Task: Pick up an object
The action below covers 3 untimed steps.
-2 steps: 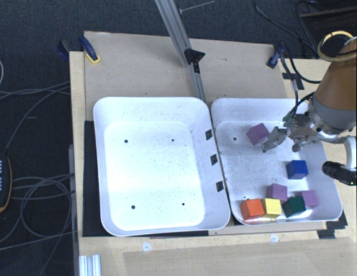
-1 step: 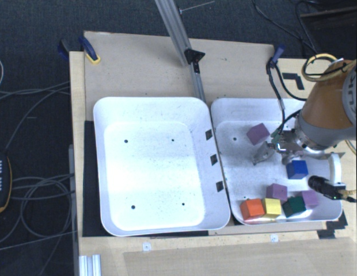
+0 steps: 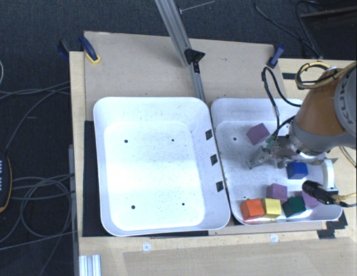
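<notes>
Blocks sit along the right bin's (image 3: pixel 224 111) near edge; gripper (image 3: pixel 260 158) hangs mid-bin, can't tell how its jaws stand.

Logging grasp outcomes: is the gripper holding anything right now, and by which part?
Nothing is seen held. The gripper sits low in the right bin, its fingers bare; the purple block and blue block lie apart from them.

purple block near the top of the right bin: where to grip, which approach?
Probably straight from above, fingers across two opposite flat sides of the purple block. It sits alone on the right bin floor, turned slightly, so rotate the gripper to match its faces. No neighbours crowd it.
</notes>
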### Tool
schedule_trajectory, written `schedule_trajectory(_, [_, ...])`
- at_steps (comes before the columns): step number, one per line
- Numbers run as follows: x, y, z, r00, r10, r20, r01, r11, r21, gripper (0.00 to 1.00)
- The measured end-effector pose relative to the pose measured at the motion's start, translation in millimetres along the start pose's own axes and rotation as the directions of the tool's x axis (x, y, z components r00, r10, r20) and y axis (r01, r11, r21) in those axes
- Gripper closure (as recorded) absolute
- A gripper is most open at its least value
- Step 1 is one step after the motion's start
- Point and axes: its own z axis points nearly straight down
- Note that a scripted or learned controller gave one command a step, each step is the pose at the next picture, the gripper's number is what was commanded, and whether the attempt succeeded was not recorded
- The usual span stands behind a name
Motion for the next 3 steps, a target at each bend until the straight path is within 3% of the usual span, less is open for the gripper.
schedule_trajectory(1, [0, 1, -13, 1.000, -0.001, 0.000, 0.001, 1.000, -0.005, 1.00])
schedule_trajectory(3, [-1, 5, -121, 1.000, -0.002, 0.004, 0.002, 1.000, -0.013, 1.00])
